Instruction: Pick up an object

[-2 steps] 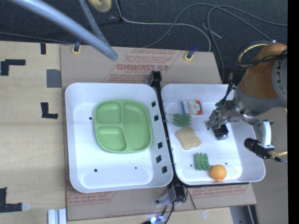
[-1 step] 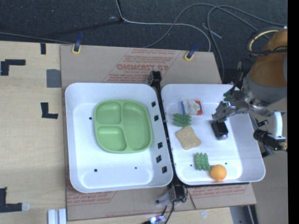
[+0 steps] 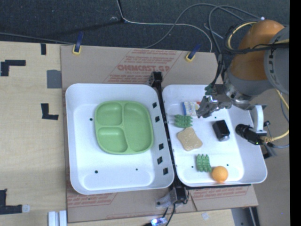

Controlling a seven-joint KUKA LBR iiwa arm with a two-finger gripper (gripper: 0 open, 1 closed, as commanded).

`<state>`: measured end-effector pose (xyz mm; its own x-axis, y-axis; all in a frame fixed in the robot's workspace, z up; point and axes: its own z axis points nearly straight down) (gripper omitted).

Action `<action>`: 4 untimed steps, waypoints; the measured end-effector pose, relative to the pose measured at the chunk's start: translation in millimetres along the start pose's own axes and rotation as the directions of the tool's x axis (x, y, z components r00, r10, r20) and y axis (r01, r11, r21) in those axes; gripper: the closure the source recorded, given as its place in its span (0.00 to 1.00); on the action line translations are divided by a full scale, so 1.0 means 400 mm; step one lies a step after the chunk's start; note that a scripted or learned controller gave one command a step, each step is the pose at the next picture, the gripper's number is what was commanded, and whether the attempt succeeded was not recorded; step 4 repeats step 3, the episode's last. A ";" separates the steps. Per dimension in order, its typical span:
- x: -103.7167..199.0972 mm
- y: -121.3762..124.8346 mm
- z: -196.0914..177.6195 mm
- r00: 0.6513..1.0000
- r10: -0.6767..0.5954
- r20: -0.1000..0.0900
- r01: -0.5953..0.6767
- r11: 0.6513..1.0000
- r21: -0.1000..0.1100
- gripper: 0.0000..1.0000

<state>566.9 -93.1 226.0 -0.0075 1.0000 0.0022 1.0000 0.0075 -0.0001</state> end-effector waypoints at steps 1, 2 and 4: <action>0.134 0.005 0.024 1.000 0.002 0.001 -0.002 1.000 0.002 1.00; 0.254 0.043 0.039 1.000 0.001 0.001 -0.001 1.000 0.002 1.00; 0.378 0.056 0.049 1.000 0.001 0.001 -0.001 1.000 0.002 1.00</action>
